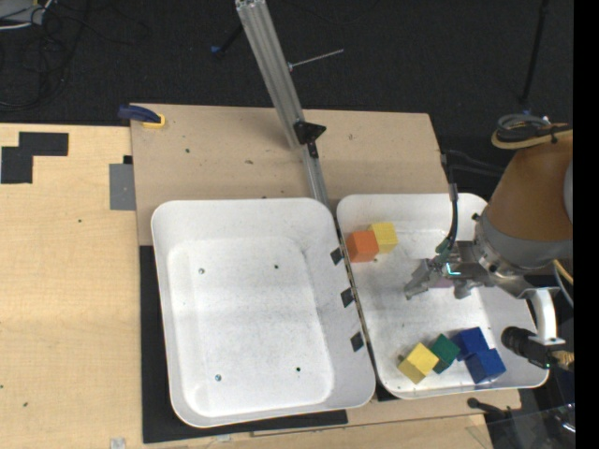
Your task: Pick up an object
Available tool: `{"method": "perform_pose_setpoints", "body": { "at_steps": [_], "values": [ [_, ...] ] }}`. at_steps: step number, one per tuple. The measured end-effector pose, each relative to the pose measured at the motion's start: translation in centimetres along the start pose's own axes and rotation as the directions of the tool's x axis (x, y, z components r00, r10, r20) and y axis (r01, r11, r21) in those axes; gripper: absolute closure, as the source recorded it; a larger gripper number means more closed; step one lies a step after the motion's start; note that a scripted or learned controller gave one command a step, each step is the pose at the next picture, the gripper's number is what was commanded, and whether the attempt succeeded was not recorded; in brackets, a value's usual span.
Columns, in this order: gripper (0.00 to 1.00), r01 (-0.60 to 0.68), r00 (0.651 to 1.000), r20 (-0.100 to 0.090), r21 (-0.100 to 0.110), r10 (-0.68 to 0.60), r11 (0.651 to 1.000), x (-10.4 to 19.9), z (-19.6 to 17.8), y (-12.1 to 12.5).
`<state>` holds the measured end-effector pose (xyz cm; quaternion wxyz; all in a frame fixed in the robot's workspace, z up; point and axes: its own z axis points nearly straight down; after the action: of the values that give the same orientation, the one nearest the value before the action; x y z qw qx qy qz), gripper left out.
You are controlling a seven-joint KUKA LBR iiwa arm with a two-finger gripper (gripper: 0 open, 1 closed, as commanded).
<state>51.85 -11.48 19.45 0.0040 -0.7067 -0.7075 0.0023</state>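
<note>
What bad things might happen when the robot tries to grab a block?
The yellow, green and blue blocks are packed together, so the gripper might push them about instead of grabbing one. The orange block sits against the bin wall, which may block a finger.

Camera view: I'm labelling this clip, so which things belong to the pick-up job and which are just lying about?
Job:
hand
orange block
yellow block by it
front yellow block
green block
blue blocks
right bin

Lying about:
left bin
metal rail
blue clamp
</note>
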Motion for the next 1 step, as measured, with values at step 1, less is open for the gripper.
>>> {"method": "perform_pose_setpoints", "body": {
  "at_steps": [1],
  "values": [
    [0.0,-0.005,1.0,0.001,-0.006,0.005,1.0,-0.16,-0.23,0.08]
  ]
}}
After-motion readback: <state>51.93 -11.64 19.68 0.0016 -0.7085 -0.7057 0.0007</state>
